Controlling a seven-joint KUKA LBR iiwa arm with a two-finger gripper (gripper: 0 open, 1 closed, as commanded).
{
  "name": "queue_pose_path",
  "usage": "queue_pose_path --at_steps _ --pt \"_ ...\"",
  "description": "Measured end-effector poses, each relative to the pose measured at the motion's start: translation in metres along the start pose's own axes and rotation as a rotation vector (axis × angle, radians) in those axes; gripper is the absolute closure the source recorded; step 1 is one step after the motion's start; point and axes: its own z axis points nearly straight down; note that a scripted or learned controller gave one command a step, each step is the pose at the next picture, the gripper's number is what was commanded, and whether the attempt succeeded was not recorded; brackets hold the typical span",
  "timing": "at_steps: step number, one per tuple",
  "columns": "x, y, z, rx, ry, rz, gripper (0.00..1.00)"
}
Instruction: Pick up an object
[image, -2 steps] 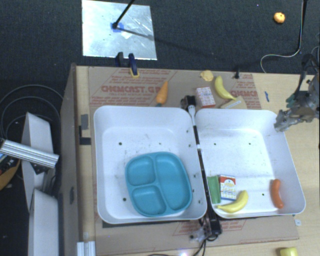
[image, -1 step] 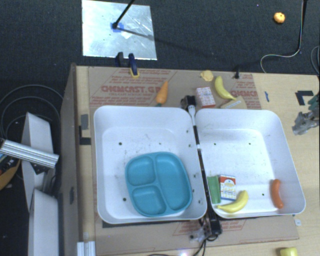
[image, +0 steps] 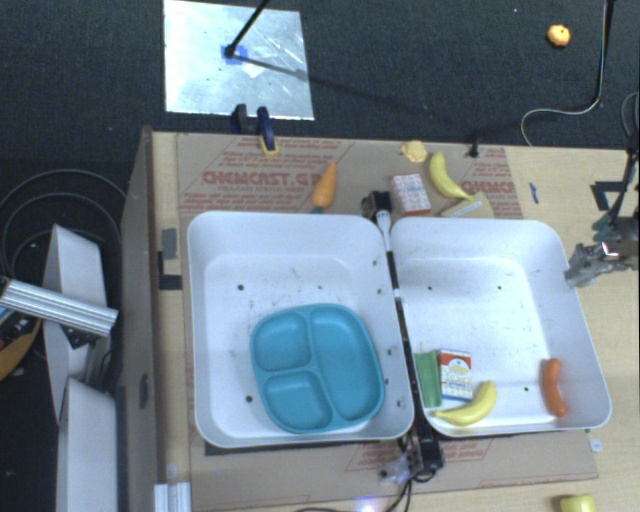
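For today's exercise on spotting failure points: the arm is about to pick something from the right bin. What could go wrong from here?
1. The banana lies against the small carton and green packet in the right bin, so a grasp may catch two items or nudge them apart.
2. The hot dog sits close to the bin's sloped wall, which might block one side of the hand.
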Motion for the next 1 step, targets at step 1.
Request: queue_pose_path --at_steps 1 --pt "0.0447 0.0066 0.0608 0.003 0.003 -0.005 1.0"
